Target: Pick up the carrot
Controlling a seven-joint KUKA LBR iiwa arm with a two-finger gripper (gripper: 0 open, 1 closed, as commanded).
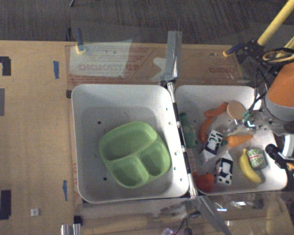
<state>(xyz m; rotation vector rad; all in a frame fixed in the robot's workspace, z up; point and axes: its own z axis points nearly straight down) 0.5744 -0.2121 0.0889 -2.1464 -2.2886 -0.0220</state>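
Carrot (239,139) lying in right bin (193,99), toward 3 o'clock of its floor — short, orange, tapered stub, long axis roughly level, thick end pointing to 9 o'clock. Apart from banana (248,167) at its 5 o'clock and green-labelled can (256,157) just beside that. Black-and-white carton (213,143) at carrot's 9 o'clock, a second such carton (225,171) at 7 o'clock, red piece (204,181) in the bin's 7 o'clock corner. Two more orange pieces up at 10 and 11 o'clock (205,128) (216,111), tan disc (235,110) at 12, dark green item (188,133) against the bin's 9 o'clock wall. End effector (249,121) just at carrot's 1 o'clock, under the orange band — cannot tell whether released or clenched, nothing seen grasped. Left bin (83,102) with green divided plate (134,153) on its floor. Both bins on desk (29,131).
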